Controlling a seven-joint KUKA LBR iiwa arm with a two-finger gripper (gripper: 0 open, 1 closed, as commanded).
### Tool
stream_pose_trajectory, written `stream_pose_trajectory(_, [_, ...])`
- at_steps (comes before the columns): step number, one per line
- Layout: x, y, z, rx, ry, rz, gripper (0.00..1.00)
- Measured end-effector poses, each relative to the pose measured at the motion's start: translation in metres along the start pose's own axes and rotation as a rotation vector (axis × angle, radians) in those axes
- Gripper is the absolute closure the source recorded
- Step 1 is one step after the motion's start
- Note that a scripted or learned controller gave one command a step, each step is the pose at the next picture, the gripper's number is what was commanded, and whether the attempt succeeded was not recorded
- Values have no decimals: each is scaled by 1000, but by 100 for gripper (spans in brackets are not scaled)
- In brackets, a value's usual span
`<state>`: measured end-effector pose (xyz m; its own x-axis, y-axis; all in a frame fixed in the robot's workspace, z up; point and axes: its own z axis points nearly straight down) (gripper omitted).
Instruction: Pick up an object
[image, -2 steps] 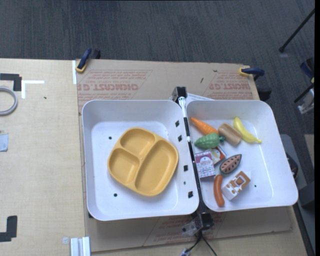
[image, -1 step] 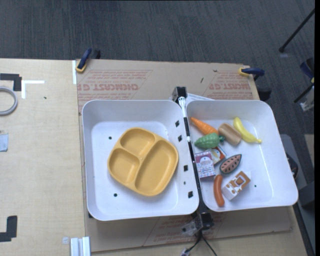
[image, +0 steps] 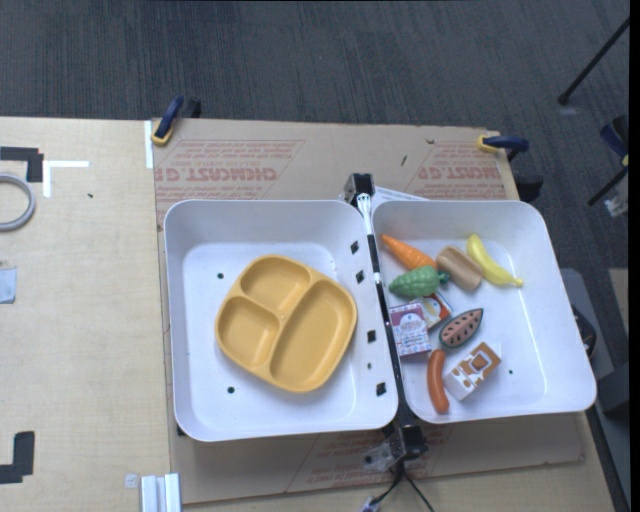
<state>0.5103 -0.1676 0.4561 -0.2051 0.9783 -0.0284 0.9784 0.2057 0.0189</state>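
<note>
The right bin (image: 540, 300) holds several toy foods. A yellow banana (image: 492, 262) lies at its far right, with a tan bun (image: 459, 268) beside it. An orange carrot (image: 407, 250) and a green vegetable (image: 418, 282) lie near the divider. Below them sit a small red-and-white packet (image: 410, 330), a brown oval piece (image: 461, 327), an orange-and-white carton (image: 472, 369) and a red sausage (image: 437, 381).
The left bin (image: 190, 330) carries a yellow three-section plate (image: 287, 322). Both bins rest on a cardboard sheet (image: 250, 165) held by blue-and-yellow clamps (image: 168, 118). A pale wooden bench top (image: 70, 300) stretches to the left.
</note>
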Motion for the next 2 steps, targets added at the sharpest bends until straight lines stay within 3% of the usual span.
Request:
stream_pose_trajectory(1, [-40, -43, 75, 11, 29, -436, 100])
stream_pose_trajectory(2, [-41, -41, 65, 9, 26, -437, 100])
